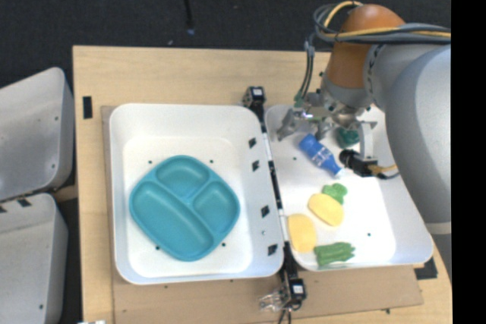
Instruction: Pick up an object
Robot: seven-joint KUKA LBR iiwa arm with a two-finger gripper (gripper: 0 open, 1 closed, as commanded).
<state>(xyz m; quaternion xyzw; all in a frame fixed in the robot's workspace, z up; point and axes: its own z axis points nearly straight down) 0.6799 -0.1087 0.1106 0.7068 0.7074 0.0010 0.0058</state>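
Camera view: the gripper (325, 125) hangs low at the far end of the right bin (402, 228), just above a blue bottle (317, 152); whether it is released or clenched cannot be told. The approach step appears in hand. Next move calls for a descent centred on the bottle, then closing.

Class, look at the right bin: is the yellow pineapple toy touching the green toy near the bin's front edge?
Apart. The camera view shows bare white bin floor between the yellow pineapple toy and the green toy, inside the right bin.
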